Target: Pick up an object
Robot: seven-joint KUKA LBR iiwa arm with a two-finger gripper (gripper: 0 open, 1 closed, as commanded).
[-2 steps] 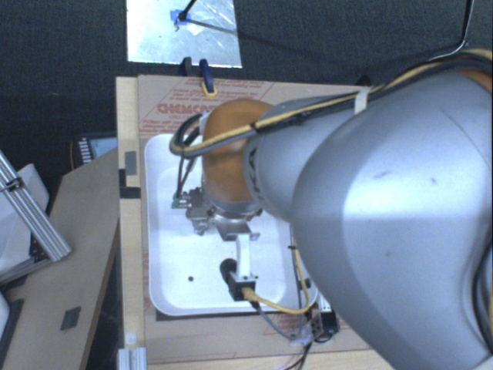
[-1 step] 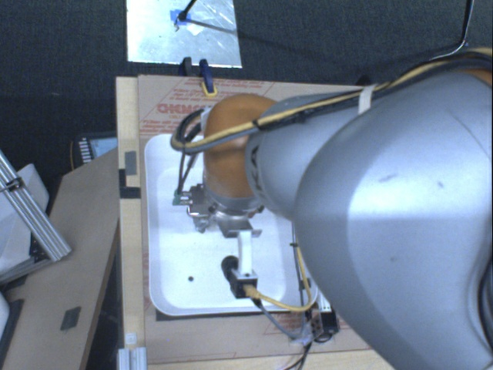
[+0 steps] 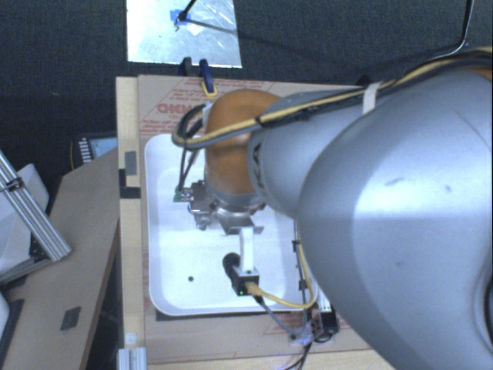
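**Camera view.** Count: one arm [image 3: 400,206], one gripper [image 3: 225,222], one white bin [image 3: 163,206], and one dark speck [image 3: 190,277] on the bin floor.

Arm pose: the grey body enters from the right and takes up most of that side of the view. The orange band [image 3: 231,141] sits above the wrist. The wrist points down into the bin, placing the gripper over the bin's middle, towards its right half. Whether the gripper is spread or closed cannot be told from this angle.

The dark speck lies below and to the left of the gripper, apart from it, near the bin's front wall. It is too small to judge: possibly a small object, possibly a mark.

The bench [image 3: 131,230] is a pale board carrying the bin, with red print along its far edge. One silver sheet [image 3: 181,21] lies beyond the bench, well behind the gripper.
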